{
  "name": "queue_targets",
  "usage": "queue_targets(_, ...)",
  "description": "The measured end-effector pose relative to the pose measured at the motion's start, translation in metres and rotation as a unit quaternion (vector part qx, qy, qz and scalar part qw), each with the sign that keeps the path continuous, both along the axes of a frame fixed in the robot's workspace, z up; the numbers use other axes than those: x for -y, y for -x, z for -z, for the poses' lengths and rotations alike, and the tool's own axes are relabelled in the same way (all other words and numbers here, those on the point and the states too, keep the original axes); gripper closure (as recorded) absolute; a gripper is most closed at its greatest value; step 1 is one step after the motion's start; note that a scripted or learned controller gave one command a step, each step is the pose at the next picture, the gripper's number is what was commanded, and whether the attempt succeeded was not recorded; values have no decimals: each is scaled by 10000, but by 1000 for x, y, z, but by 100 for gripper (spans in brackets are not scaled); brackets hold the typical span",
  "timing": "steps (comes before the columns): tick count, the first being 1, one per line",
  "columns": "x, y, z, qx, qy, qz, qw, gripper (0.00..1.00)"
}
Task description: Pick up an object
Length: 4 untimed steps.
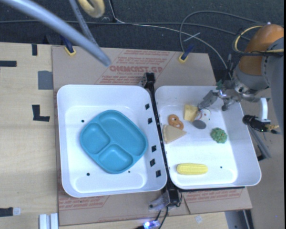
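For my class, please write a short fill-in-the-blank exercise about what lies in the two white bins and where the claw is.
1. The blue divided tray lies in the ______ bin.
2. The corn cob lies in the right bin, near its ______ edge.
3. The green broccoli piece shares its bin with a pretzel whose colour is ______.
4. The claw hangs over the ______ bin, close to the yellow cheese wedge.

Missing words: left; front; orange; right

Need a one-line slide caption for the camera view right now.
The tool hovers over the right bin near the cheese wedge, with pretzel, broccoli and corn nearby; blue tray in the left bin.
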<state>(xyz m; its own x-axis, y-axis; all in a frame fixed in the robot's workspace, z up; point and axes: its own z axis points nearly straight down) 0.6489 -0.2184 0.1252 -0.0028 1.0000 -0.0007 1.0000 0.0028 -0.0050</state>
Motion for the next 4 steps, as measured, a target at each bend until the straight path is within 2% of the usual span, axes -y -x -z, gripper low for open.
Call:
queue_targets(1, 0, -1, 38, 28, 0, 0, 10000, 0)
queue_targets(2, -1, -4, 25, 63, 16, -11, 10000, 100)
queue_targets(3, 0, -3, -17, 29, -2, 6, 10000, 100)
queue_targets(4, 3, 1, -78, 36, 2, 11, 10000, 100)
